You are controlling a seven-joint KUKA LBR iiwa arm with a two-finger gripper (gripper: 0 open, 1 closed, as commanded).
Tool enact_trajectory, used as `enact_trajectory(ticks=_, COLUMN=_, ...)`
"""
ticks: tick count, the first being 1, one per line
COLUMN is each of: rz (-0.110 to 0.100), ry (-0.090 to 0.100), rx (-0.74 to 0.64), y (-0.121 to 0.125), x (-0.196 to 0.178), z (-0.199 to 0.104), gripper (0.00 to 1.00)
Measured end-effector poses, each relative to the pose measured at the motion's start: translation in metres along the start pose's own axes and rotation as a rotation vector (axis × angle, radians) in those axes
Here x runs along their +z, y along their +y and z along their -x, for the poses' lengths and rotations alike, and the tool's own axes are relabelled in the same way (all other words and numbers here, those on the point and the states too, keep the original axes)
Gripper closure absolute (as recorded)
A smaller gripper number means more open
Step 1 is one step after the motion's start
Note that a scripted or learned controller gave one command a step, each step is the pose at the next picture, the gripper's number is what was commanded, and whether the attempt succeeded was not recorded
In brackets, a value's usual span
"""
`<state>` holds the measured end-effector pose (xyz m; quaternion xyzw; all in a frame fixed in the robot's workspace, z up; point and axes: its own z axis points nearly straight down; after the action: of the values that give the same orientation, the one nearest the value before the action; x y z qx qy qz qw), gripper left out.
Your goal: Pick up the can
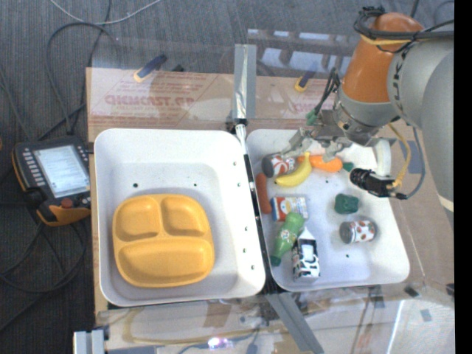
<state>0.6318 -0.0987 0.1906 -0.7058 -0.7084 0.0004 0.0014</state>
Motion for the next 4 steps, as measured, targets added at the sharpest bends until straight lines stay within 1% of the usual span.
enact_trajectory(ticks=1, rz=-0.002, ry=0.002, rx=0.144, y=-0.003, x=0.084, z=0.001, gripper=0.00)
enact_trajectory(ticks=2, rz=-0.009, ry=-0.001, rx=0.189, y=0.008, x=0.088, z=0.092, gripper=0.00)
enact_trajectory(ticks=3, rz=0.002, ry=-0.005, rx=0.274, y=0.037, x=-0.008, z=0.116, gripper=0.00)
enact_trajectory(ticks=4, rz=-0.006, ry=0.006, rx=0.261, y=-0.010, x=0.088, z=0.110, gripper=0.00)
